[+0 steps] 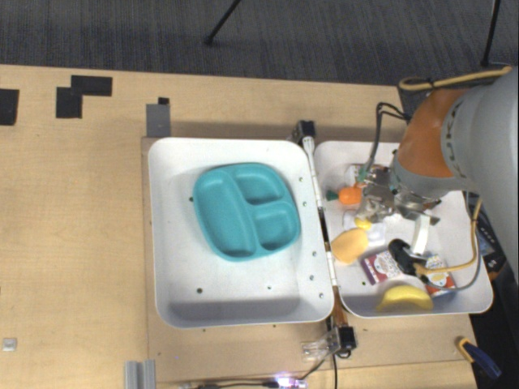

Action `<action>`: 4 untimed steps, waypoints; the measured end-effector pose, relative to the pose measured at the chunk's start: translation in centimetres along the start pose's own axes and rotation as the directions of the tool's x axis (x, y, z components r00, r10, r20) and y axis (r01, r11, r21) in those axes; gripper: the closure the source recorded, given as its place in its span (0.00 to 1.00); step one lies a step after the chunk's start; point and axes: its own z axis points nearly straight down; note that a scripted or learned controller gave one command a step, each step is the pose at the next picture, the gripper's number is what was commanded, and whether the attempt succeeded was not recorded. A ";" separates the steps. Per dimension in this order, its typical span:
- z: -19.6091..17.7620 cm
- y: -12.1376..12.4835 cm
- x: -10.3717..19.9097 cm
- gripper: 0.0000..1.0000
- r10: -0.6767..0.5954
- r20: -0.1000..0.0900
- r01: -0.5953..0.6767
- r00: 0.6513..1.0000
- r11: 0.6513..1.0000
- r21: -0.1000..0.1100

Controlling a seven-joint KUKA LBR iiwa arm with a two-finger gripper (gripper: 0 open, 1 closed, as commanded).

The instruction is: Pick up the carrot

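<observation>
the bench (73,250) carries two shallow white bins side by side. the left bin (174,282) holds one teal divided plate (243,211), lying flat near its centre, with three compartments facing up.

the right bin (334,162) holds the carrot (349,195) and several other items. the carrot lies in the upper left part of this bin, close to the wall shared with the left bin. it shows as a short, rounded orange body. its right end meets the gripper (375,202) and is partly covered there, so the full length is not visible. the visible part runs roughly left to right across the view. which end is the tip and which the top cannot be told.

the arm (462,136) enters from the right, its orange band (422,140) above the wrist, which points down into the right bin. the gripper sits just beside the carrot on its right. whether it is apart, together or clamped on the carrot cannot be told.

below the carrot lies a yellow rounded fruit (349,246), with a small yellow piece (362,225) just above it. a dark red packet (376,267) lies to the right of the fruit. a banana (405,297) rests near the bin's lower wall, and a red and white item (439,281) lies just beside it on the right.
</observation>
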 end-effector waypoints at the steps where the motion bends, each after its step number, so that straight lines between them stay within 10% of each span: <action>1: 1.2 -7.9 -3.9 1.00 0.244 0.000 -0.244 0.970 0.970 -0.003; 2: 1.3 -8.0 -4.0 0.00 0.248 0.004 -0.248 0.969 0.969 -0.002; 3: -8.5 -0.1 2.6 0.00 0.212 -0.001 -0.212 0.977 0.977 0.004; 4: 1.2 -0.1 -1.4 0.00 0.270 0.012 -0.271 0.963 0.962 0.022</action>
